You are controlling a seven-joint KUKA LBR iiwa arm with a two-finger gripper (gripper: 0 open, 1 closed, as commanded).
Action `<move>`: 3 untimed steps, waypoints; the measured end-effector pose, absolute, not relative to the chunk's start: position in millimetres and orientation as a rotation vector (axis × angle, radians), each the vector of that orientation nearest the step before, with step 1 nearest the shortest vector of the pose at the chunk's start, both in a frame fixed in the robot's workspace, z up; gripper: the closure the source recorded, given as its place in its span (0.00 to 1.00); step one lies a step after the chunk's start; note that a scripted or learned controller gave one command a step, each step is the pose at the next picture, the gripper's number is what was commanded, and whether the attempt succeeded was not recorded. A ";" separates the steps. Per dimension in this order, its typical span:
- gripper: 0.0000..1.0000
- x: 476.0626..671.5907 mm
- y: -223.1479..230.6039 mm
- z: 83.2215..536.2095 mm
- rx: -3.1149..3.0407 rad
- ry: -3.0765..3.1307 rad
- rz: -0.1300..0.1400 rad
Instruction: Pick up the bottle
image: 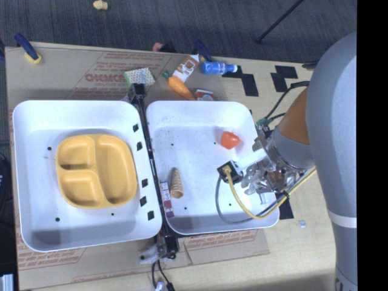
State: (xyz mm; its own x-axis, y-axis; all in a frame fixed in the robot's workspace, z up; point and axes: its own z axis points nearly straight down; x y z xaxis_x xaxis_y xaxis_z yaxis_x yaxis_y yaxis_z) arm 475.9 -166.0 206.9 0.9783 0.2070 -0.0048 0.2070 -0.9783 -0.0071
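A small blue bottle (217,68) lies on its side on the cardboard behind the right bin (200,226), outside both bins. Next to it, on its left, lies a white and orange bottle (187,69). My gripper (257,185) hangs low over the right side of the right bin, near its right wall and well in front of both bottles. I see nothing held in it. A yellow cable (241,206) loops from the gripper down over the bin floor.
In the right bin lie a red fruit (229,140) and a brown cone (175,182). The left bin (30,223) holds a yellow divided plate (97,169). A carrot (180,88) and a green sponge (139,76) lie behind the bins.
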 end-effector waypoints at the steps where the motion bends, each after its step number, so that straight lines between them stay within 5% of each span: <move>1: 1.00 476.4 -168.3 219.3 -3.120 -0.326 0.004; 3: 1.00 476.1 -160.7 230.9 -3.112 -0.381 0.006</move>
